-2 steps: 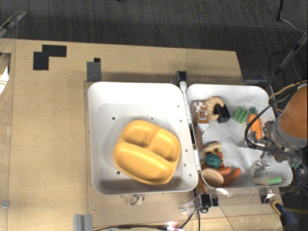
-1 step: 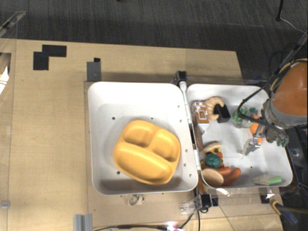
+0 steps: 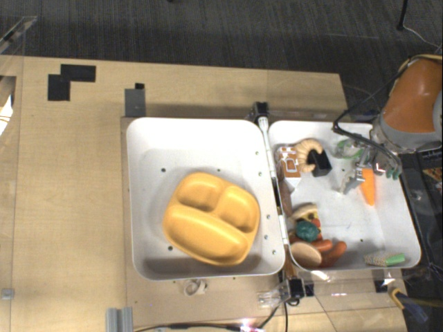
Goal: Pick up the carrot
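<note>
Leftmost, a yellow loaf (image 3: 211, 217) fills the left bin (image 3: 149, 185), while in the right bin (image 3: 408, 244) toys (image 3: 315, 237) crowd the near-left corner and the carrot (image 3: 369, 187) stands gripped between the gripper's (image 3: 365, 173) closed fingers.

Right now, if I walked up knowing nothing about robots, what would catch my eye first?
Most likely the big yellow bread-like loaf, which lies alone in the left bin. Next, the arm's orange band at the right edge, with the gripper down in the right bin beside the small orange carrot. A cluster of little toy foods sits at that bin's near left corner.
</note>
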Available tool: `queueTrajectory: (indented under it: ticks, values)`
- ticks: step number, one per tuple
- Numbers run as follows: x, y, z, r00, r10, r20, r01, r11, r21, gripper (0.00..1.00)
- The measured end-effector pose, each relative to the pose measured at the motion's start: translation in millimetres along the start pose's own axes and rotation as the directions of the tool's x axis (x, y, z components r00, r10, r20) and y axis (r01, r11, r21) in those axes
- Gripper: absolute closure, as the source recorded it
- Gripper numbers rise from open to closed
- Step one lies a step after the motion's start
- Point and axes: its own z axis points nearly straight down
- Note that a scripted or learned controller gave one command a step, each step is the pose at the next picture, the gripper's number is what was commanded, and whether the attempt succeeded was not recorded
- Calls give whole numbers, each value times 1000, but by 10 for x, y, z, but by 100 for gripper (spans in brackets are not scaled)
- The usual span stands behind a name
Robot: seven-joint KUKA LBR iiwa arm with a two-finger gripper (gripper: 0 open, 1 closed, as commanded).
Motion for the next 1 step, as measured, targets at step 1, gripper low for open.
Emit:
queueTrajectory:
  ticks: [1]
  values:
    - [828, -154, -19, 975, -224, -1, 224, 975, 1, 0]
